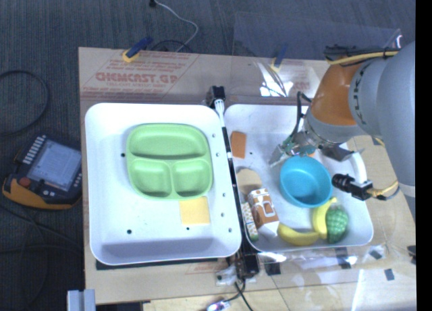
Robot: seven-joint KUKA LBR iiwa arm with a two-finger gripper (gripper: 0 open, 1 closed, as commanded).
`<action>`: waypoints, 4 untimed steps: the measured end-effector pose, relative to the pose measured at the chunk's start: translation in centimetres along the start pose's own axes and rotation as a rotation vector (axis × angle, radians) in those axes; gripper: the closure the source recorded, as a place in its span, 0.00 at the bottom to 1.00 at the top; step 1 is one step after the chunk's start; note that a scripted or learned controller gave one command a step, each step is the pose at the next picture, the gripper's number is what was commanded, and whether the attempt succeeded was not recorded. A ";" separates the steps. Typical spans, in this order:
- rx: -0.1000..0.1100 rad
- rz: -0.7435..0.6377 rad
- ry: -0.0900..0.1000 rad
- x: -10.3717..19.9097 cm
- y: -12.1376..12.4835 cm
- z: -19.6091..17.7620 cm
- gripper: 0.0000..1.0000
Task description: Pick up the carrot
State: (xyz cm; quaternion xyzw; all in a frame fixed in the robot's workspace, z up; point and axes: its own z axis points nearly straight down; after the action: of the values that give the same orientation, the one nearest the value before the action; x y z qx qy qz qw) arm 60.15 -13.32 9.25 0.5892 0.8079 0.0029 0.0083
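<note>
Off the bench at far left, on dark carpet: a handheld pendant (44, 171), orange-edged with a grey screen.

Left bin (101, 168): a green divided tray (169, 158) sits near the centre, three compartments, nothing in them. A flat yellow square (195, 210) lies just beside the tray's lower right corner, on the bin floor.

A black clamp (217, 95) sits at the top of the seam where the two bins meet.

Right bin (260, 117): the carrot (238, 144), a small orange piece, lies by the bin's left wall in the upper left area, well apart from the gripper. Below it, a tan rounded item (248, 177), then a brown and white box (261, 210) lying along the left wall. A banana (300, 233) curves along the bin's lower edge, touching a green lumpy fruit (337, 221) at lower right. A blue bowl (305, 180) stands upright in the middle, just above the banana.

Gripper (295, 145): low over the bin, at the upper left rim of the blue bowl. The fingers' spread cannot be told from this angle; nothing is seen between them. Grey arm with orange band (335, 97) reaches in from the right.
</note>
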 end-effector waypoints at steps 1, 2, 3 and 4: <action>0.006 0.082 0.007 8.2 -1.7 -9.7 1.00; 0.001 -0.271 0.007 2.4 -4.9 -0.1 1.00; -0.015 -0.753 -0.005 1.3 -8.8 -0.3 1.00; -0.009 -0.752 -0.002 1.2 -9.1 -0.1 0.00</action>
State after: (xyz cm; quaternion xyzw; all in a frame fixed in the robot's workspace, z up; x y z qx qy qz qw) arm 51.13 -14.91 9.19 0.2511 0.9679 0.0028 0.0122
